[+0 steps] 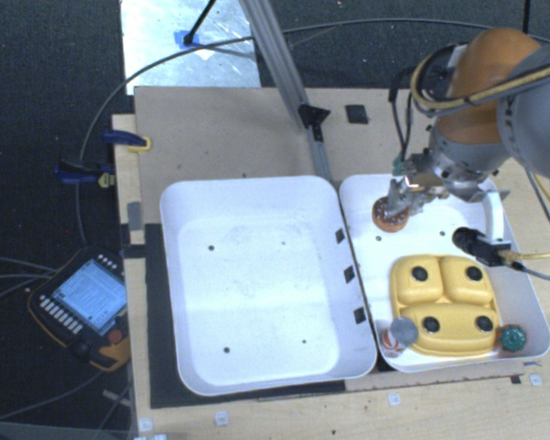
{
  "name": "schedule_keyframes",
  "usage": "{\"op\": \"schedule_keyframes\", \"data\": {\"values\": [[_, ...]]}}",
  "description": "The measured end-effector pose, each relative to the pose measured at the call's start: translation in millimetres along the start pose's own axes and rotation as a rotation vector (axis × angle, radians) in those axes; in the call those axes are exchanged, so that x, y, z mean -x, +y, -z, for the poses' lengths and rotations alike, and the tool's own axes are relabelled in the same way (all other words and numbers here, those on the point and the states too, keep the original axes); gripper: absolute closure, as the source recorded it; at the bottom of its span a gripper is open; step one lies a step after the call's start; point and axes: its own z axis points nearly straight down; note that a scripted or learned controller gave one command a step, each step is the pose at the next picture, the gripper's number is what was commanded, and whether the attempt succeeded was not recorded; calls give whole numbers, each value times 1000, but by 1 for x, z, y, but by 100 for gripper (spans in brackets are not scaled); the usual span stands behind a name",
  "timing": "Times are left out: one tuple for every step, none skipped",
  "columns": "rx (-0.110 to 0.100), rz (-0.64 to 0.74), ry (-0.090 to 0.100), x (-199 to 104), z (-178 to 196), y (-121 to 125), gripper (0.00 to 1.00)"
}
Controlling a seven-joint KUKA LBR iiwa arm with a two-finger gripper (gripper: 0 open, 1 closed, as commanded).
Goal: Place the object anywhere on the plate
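— Where is the gripper (401,197) seen?

— It is seen low over the far left part of the right bin (364,193), at the end of the arm (488,74) that is reached in from the right.

— Is anything gripped?

— That cannot be made out. A brown round object (390,219) is seen directly under the gripper, touching or almost touching it, but whether the gripper is spread or closed on it is not shown clearly.

— And the plate?

— The yellow plate (445,307) is laid in the near half of the same bin, apart from the brown round object. A grey object (403,330) is placed at the plate's near left corner and a teal object (512,338) at its near right corner.

— What is seen beside that bin?

— The left bin (251,289) is set edge to edge with it.
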Motion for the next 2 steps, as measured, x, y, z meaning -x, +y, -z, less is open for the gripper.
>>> {"op": "schedule_keyframes", "data": {"values": [[1, 2, 1, -65, 5, 2, 100], [2, 1, 0, -112, 17, 4, 100]]}}
